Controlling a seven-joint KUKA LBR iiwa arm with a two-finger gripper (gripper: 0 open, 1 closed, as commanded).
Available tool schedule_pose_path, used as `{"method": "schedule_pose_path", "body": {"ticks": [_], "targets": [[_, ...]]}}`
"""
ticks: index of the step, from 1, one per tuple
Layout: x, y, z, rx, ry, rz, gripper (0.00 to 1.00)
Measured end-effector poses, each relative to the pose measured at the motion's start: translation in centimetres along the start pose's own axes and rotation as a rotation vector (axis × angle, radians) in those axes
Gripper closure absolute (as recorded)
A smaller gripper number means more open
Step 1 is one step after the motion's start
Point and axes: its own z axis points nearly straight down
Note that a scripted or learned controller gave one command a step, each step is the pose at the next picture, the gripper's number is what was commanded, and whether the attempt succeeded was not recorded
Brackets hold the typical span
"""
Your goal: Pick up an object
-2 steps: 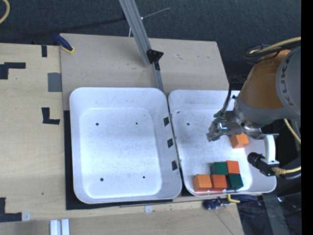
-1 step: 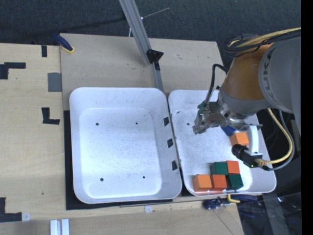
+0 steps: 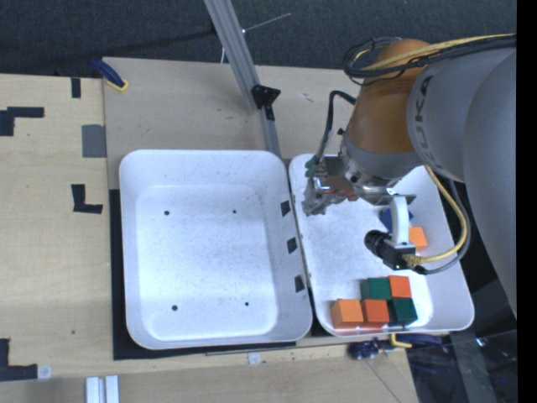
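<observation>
Here the grey arm with its orange band [image 3: 382, 99] reaches over the right-hand shallow white plastic bin [image 3: 449, 309], its end effector [image 3: 317, 198] low at that bin's far left part, just beside the wall shared with the left-hand white bin [image 3: 134, 225]. Whether it is clenched or released, I cannot tell. A cluster of small orange and green cubes [image 3: 379, 302] sits at the right bin's near edge, well apart from the end effector; another orange cube [image 3: 417, 238] lies beside the wrist.
</observation>
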Motion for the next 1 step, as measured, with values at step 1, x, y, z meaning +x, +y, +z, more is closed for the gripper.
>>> {"method": "schedule_pose_path", "body": {"ticks": [1], "targets": [[5.45, 2.45, -1.0, 0.0, 0.0, 0.0, 1.0]]}}
